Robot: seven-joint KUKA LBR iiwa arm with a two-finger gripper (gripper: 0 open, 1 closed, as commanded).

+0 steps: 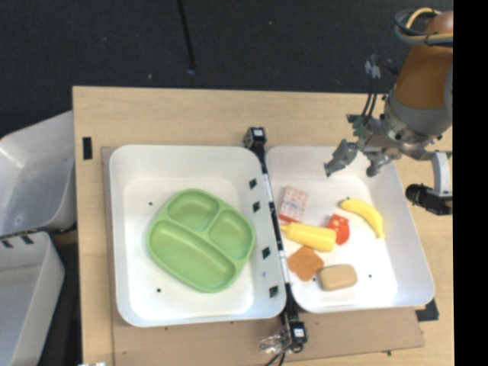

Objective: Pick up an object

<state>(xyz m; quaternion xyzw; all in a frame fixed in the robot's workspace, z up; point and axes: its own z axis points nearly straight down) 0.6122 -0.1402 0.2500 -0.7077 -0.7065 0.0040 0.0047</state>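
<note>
The right bin [396,277] holds several toy foods: a banana [364,215], a red piece [339,228], a yellow corn-like cylinder [310,235], a pink-and-white packet [294,202], a brown toast slice [305,262] and a tan bun [338,277]. My gripper [356,163] hangs over the bin's far right corner, above and behind the banana. Its two dark fingers [337,160] are spread apart, open, with nothing between them.
The left bin [126,280] carries a green divided plate [201,239]. A black-clipped divider [267,219] runs between the bins. The grey arm with its orange band [423,82] comes in from the upper right. White containers [30,197] stand off the bench's left.
</note>
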